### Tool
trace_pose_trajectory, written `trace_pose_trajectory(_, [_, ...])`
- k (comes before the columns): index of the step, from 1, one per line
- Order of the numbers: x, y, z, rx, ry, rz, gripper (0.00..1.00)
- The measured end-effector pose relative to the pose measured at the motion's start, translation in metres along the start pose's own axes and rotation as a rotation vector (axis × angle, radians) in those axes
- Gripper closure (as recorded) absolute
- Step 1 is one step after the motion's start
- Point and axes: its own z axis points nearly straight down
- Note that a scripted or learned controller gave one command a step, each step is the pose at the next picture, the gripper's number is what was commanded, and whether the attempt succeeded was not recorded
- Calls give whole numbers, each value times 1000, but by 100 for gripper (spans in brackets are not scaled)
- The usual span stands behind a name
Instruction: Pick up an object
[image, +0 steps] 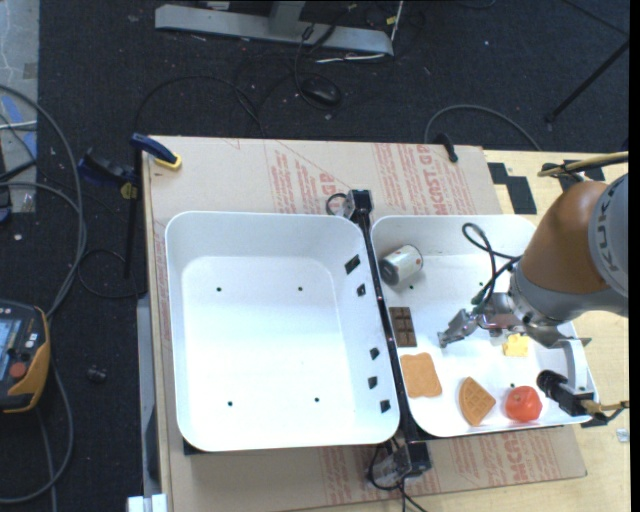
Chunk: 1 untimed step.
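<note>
The yellow block (516, 346) sits in the right bin (440, 235), toward its right side, & looks like the nearest thing to grab. The gripper (455, 333) hangs low over the bin floor just left of it, w/ nothing between its fingers; they look a bit apart, not wide. So the pick is in the reach-in step, I think, nothing lifted yet. Next move prob needs a small shift right to get the block between the fingers, then squeeze. Close by: brown chocolate bar (403, 325) to the left, 2 crackers (421, 375) & a red tomato (522, 403) nearer, a grey can (400, 264) farther. The left bin (190, 300) is beside it.
</note>
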Motion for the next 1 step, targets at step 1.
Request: trace_pose_trajectory(1, [-52, -12, -63, -14, -4, -1, 0])
